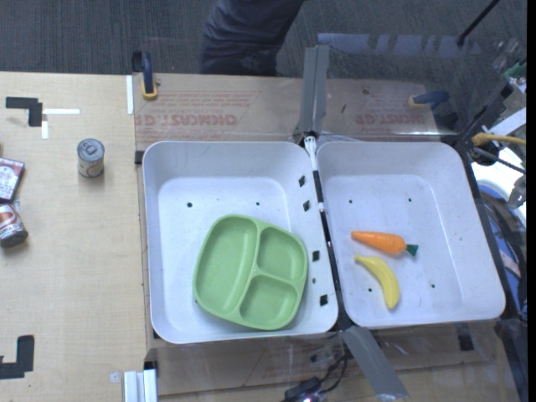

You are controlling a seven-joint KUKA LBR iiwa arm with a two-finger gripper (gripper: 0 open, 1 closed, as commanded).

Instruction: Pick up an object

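An orange toy carrot (381,242) with a green stem lies in the right bin (444,174), near its middle. Just below the carrot rests a yellow toy banana (382,280), curved toward the bin's front. A green three-compartment plate (251,271) sits in the left bin (167,182), toward its front.
A small tin can (90,158) stands on the wooden bench left of the bins. Two packaged items (8,203) sit at the far left edge. A clamp (146,78) stands behind the left bin. Cables and equipment (502,132) crowd the right side.
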